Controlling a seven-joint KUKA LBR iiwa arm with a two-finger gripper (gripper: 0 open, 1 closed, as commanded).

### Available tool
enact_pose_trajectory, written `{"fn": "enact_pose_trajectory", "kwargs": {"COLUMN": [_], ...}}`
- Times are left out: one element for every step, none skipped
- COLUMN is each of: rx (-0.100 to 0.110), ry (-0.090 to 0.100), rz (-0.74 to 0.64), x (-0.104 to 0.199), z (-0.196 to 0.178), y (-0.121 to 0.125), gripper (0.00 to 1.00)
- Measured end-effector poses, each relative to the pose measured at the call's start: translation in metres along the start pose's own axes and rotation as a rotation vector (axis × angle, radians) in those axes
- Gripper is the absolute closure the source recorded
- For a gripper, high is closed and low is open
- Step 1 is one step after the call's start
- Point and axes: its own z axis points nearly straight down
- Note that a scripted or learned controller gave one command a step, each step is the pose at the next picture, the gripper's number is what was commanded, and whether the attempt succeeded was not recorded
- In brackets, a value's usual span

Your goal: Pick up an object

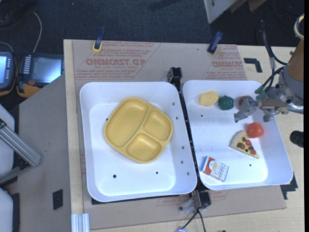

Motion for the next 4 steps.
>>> {"fn": "enact_pose_trajectory", "kwargs": {"rx": [-0.010,-0.002,-0.003,-0.001], "ry": [-0.002,0.000,0.000,0.001], "rz": [-0.002,-0.001,-0.001,-0.002], "x": [0.000,-0.005,-0.004,0.004], "z": [-0.005,0.040,0.085,0.133], "y": [0.002,0.000,-0.007,-0.012], "gripper": [0.00,0.00,0.00,0.00]}}
